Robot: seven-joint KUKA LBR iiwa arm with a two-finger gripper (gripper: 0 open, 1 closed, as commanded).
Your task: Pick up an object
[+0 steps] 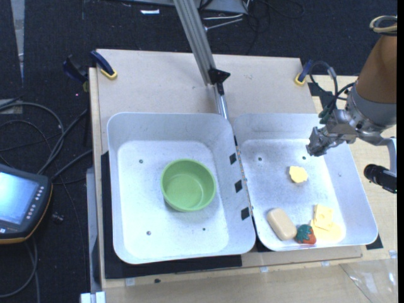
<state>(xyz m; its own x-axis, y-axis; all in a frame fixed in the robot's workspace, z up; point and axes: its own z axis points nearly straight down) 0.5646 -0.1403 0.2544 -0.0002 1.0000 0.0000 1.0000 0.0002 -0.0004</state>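
My gripper (315, 146) hangs over the back right part of the right bin (344, 169), above and slightly right of a small yellow lump (298, 175). A tan oblong block (281, 223) lies near the bin's front. Beside it sit a small red and green piece (306, 234) and a pale yellow flat piece (326, 222). A green bowl (187, 185) stands upright in the middle of the left bin (126, 169). Nothing shows between the gripper's fingers.
A slanted metal pole (197, 33) runs from the top down to the divide between the bins. Blue and yellow clamps (101, 65) (305, 74) grip the board's back corners. A tablet (19, 204) lies off the bench at the left.
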